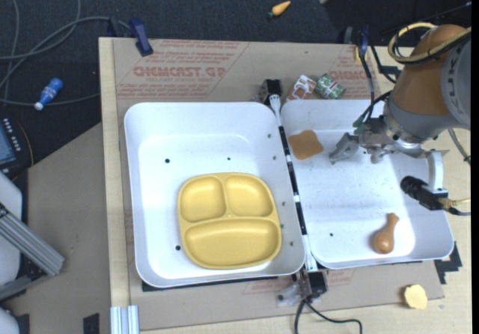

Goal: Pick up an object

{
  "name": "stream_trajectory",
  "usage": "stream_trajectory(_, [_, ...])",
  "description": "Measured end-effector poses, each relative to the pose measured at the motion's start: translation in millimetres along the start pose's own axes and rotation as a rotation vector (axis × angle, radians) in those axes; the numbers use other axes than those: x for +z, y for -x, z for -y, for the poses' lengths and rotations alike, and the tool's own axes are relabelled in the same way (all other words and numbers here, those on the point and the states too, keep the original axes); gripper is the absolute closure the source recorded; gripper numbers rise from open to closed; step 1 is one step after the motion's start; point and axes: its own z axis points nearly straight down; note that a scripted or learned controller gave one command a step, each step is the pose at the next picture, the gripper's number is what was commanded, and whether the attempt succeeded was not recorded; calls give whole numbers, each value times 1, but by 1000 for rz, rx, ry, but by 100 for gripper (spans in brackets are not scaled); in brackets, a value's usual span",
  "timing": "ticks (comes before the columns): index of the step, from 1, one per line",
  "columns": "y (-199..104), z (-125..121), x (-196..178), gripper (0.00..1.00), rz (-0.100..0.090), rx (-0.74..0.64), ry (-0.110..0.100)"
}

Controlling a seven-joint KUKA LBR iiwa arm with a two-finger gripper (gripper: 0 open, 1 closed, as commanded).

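Note:
In the right bin (352, 250), a flat brown toast-like piece (305, 144) lies by the left wall near the back. A tan toy drumstick (385, 233) lies toward the front right corner. My gripper (358, 151) hangs over the back of this bin, just right of the brown piece and well behind the drumstick. Its two grey fingers (342, 151) are spread apart and nothing sits between them. The left bin (150, 138) holds a yellow divided plate (228, 219).
The arm's orange band (423, 89) and a black fitting (419, 192) overhang the right bin's right side. On the cardboard bench outside the bins lie crumpled wrappers (318, 87) behind the right bin, a blue clamp (140, 34) and a yellow chunk (414, 296).

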Motion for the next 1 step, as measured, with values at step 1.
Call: stream_trajectory(1, [-40, -18, 42, 0, 2, 1, 3])
